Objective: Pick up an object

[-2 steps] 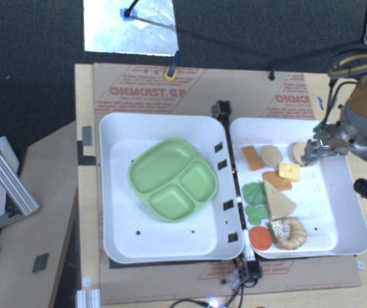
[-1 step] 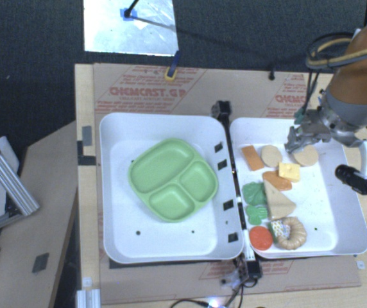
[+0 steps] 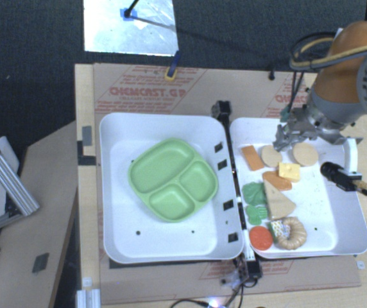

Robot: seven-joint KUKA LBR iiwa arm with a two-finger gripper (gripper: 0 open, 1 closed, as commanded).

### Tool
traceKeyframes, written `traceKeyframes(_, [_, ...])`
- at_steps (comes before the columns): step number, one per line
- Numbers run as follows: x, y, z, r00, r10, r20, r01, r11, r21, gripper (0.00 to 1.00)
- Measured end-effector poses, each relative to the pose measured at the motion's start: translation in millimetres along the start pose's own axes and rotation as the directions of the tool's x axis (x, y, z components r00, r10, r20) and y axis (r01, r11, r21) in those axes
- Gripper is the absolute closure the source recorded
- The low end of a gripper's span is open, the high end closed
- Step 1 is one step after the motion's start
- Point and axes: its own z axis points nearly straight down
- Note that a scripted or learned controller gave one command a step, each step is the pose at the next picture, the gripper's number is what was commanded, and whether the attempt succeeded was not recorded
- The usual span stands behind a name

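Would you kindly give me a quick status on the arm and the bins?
Gripper low over right bin, at round tan piece. Nothing seen between fingers. Food pieces crowd close; green tray sits in left bin.

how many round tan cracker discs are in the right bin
2. One disc lies just below the gripper, beside the orange slab. The other disc sits to its right, above the yellow cube. The arm may hide more.
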Motion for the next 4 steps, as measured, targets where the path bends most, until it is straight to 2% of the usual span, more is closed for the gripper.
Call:
traceKeyframes(1, [7.3, 0.0, -17.1, 1.000, -0.002, -0.001, 0.002, 1.000, 0.000, 1.00])
traceKeyframes(2, [4.9, 1.9, -17.1, 1.000, -0.001, 0.000, 0.001, 1.000, 0.000, 1.00])
traceKeyframes(3, [15.7, 0.7, -9.8, 1.000, -0.002, 0.000, 0.002, 1.000, 0.001, 1.00])
traceKeyframes(4, [4.3, -1.0, 0.3, 1.000, 0.003, 0.000, -0.003, 1.000, 0.001, 1.00])
